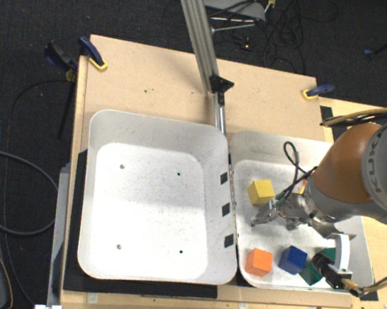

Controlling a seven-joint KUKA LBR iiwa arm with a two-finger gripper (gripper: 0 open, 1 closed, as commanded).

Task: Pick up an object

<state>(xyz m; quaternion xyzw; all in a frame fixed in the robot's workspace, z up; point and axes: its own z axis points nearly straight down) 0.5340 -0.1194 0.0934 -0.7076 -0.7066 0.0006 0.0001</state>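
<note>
Several small blocks lie in the right bin (301,152). A yellow cube (261,191) sits near the bin's left wall. An orange cube (259,261) and a blue cube (293,260) rest along the front edge, with a green block (312,275) just right of the blue one. My gripper (270,216) hangs low over the bin floor, just below and to the right of the yellow cube and apart from it. I see nothing held in it.
The left bin (111,128) stands beside the right one, with a raised rim between them. A slanted metal pole (203,44) crosses the back of the bench. The arm's orange band (346,164) covers the right bin's right side.
</note>
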